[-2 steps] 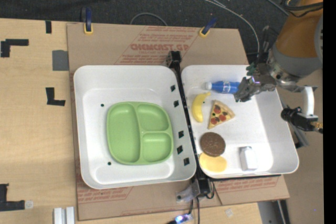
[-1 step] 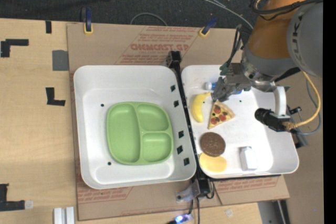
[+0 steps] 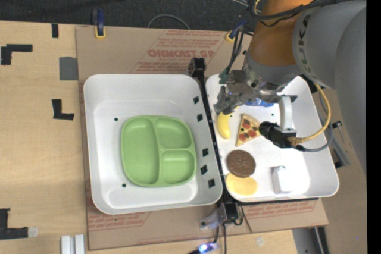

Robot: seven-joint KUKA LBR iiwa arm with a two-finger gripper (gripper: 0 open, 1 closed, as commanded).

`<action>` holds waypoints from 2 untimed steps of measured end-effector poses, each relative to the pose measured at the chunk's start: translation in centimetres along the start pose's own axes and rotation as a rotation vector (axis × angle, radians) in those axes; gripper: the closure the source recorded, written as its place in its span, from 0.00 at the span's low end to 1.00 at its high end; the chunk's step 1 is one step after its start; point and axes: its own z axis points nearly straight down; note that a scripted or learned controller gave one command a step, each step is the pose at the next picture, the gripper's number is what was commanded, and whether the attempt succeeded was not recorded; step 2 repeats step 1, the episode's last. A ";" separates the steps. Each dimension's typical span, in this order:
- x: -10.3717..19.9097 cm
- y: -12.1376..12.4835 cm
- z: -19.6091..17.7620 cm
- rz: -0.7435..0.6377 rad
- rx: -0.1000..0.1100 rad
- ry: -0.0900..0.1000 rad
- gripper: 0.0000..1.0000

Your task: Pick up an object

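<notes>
1. Landmark: the pizza slice (image 3: pixel 246 129), lying flat in the right bin (image 3: pixel 312 171) with its tip toward the near rim.

2. Tool (image 3: pixel 225 105): hangs low over the same bin, just up and left of the pizza slice and directly above the yellow piece (image 3: pixel 223 127). The wrist housing and the slanted view mask its tip. Whether it is apart or together cannot be told, and nothing is seen gripped in it.

3. Candidate things for picking:
- Yellow piece: just left of the pizza slice, close to the bin wall. Its upper end is covered by the tool, so its full shape is not readable.
- Brown disc (image 3: pixel 241 163): just below the pizza slice, flat.
- Pale yellow disc (image 3: pixel 243 187): further below, partly overlapped by the brown disc.
- Grey-white block (image 3: pixel 280 179): below and right of the pizza slice, apart from the discs.
- Blue sliver (image 3: pixel 266 104): just above the pizza slice, mostly hidden under the wrist. What it is cannot be made out.

4. Arm (image 3: pixel 280 27): covers the upper right part of the bin behind the pizza slice, so that corner cannot be inspected.

5. Left bin (image 3: pixel 107 104): well left of the pizza slice, holding a green divided plate (image 3: pixel 158 150), upright and fully visible.

6. Both bins sit on a cardboard sheet (image 3: pixel 172 53) on the tabletop (image 3: pixel 36 146).
</notes>
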 end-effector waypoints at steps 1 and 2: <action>6.2 0.1 0.0 0.000 0.000 -0.001 1.00; 6.2 0.1 0.0 0.000 0.000 -0.001 1.00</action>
